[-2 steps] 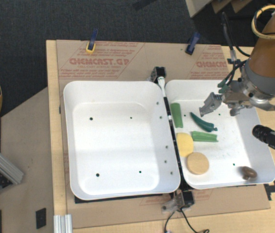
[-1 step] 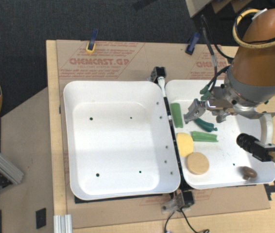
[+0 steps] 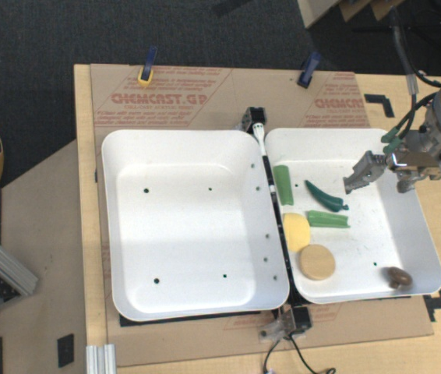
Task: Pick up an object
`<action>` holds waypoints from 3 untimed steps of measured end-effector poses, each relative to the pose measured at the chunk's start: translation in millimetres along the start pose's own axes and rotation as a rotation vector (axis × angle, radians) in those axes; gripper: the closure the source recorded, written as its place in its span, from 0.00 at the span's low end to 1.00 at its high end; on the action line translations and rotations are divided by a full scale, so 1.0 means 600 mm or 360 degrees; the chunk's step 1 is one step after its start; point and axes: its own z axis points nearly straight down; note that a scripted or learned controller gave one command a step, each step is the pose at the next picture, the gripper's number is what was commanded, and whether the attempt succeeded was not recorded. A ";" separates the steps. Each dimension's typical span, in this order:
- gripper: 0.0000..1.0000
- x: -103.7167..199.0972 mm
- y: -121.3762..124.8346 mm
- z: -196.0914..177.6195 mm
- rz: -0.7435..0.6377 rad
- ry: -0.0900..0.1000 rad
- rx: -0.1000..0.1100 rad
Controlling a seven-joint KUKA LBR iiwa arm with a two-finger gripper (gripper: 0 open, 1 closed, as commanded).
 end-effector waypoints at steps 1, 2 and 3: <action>0.00 0.114 0.034 -0.119 -0.0022 0.0006 -0.0004; 0.00 -0.031 0.005 -0.314 0.0006 -0.0003 -0.0014; 0.00 0.039 0.154 -0.298 -0.0016 0.0001 0.0006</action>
